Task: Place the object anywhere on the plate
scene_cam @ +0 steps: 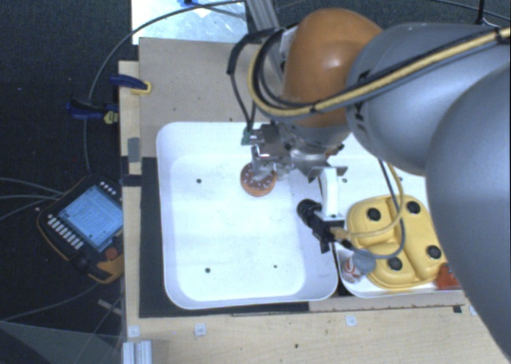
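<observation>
The pincer point(263, 164) hangs low over the left bin point(184, 274), directly above a small brown round object point(257, 182); whether it grips is unclear.

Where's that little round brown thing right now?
The round brown object is over the left white bin, near its upper right part, directly under the gripper and left of the yellow object.

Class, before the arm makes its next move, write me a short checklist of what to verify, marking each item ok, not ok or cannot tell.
1. Gripper over the left bin: ok.
2. Small brown object at the gripper: ok.
3. Object actually held: cannot tell.
4. Plate located: cannot tell; none is recognisable.
5. Right bin crowded by the yellow toy: not ok for placing there.
6. Cables hang free of the bins: ok.
</observation>
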Action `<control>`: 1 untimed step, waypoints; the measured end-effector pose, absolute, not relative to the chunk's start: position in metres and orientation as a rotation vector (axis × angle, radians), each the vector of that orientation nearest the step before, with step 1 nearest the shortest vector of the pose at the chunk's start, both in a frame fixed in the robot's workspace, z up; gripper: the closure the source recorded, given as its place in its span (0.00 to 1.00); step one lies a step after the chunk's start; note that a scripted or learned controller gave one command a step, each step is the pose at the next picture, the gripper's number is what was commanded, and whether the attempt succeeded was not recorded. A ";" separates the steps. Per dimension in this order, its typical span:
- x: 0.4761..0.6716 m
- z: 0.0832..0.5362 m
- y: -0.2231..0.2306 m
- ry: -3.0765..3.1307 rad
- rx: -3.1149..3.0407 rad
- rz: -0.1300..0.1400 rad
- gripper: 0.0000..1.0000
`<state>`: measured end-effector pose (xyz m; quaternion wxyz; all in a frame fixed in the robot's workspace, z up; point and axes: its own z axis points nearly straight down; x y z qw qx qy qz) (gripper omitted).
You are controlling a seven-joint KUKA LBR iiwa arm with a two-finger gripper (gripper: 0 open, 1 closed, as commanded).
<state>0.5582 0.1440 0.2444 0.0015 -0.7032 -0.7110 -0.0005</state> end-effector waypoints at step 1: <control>0.559 0.244 0.140 -2.226 -2.216 0.000 0.00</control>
